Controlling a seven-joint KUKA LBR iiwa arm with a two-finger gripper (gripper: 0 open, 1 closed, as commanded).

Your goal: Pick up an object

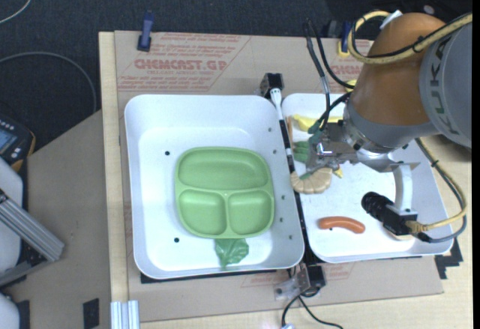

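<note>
In the right bin (431,174), my gripper (324,157) hangs low near the left wall, just above and touching or nearly touching a tan, flat bread-like piece (311,182). An orange sausage (341,225) lies toward the front of the same bin, apart from the gripper. A yellow piece (303,123) and a small green piece (301,149) sit by the left wall behind the gripper, partly hidden by it. The grey arm with its orange band (397,73) covers the back of this bin.
The left bin (146,170) bears a green divided plate (223,191) in its middle and a green leaf (232,251) at its front wall. The wall between the two bins (289,159) runs right beside the gripper. Cables hang behind the arm.
</note>
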